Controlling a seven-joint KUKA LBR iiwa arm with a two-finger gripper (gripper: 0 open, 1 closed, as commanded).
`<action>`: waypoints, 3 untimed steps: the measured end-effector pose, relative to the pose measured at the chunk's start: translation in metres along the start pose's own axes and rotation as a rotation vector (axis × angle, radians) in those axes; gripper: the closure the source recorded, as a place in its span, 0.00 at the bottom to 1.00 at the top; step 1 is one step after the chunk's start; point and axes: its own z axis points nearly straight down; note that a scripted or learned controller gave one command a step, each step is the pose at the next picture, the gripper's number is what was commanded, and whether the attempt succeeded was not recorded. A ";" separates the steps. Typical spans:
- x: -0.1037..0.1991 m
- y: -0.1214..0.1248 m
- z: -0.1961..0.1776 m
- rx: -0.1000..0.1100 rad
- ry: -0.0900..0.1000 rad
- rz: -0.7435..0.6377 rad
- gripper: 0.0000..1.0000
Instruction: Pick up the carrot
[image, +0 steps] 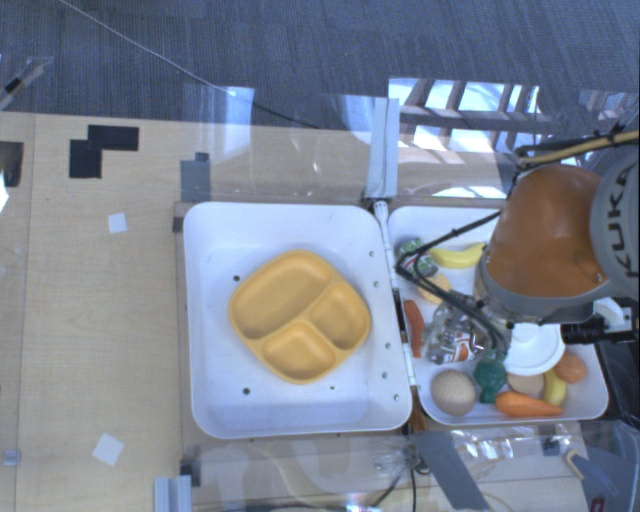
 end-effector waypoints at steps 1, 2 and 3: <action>-0.042 -0.059 -0.128 0.001 -0.014 -0.008 1.00; -0.010 -0.028 -0.115 0.001 -0.002 -0.210 1.00; 0.002 0.010 -0.103 0.000 -0.004 -0.377 1.00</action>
